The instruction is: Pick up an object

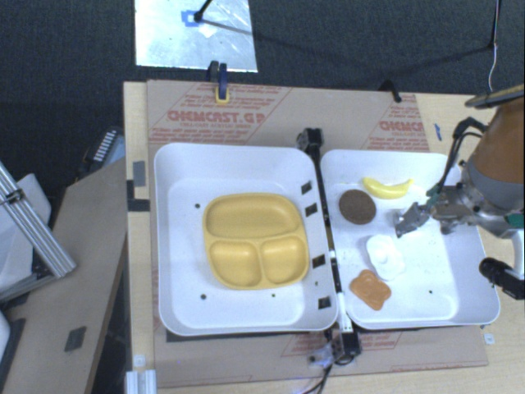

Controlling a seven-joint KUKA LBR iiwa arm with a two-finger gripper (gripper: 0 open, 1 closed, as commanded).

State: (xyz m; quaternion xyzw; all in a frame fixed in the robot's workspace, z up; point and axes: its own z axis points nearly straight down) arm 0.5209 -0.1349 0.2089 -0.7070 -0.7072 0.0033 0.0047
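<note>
The white object [385, 256] seems to us the most likely thing to pick, because it lies in the right bin [467, 302] just below and a little to the left of the gripper [408, 221]. The gripper is above the bin floor, between the yellow banana [387, 188] and this white object, and it holds nothing that we can see. Its dark tip is small in the view, so we cannot tell how the jaws stand, wide or narrow. Three other things are in the same bin: the banana near the far wall, a brown round piece [358, 206] beside it, and an orange-brown piece [371, 289] near the front. The left bin [180, 179] has a yellow divided tray [253, 240]. To do this step well, we think the arm should first be centred over one object and not between two, because the white object and the orange-brown piece are very near each other and a closing could push both. The white object looks smooth and rounded, so it may slip; we would go down low, almost to the bin floor, before we close.
</note>
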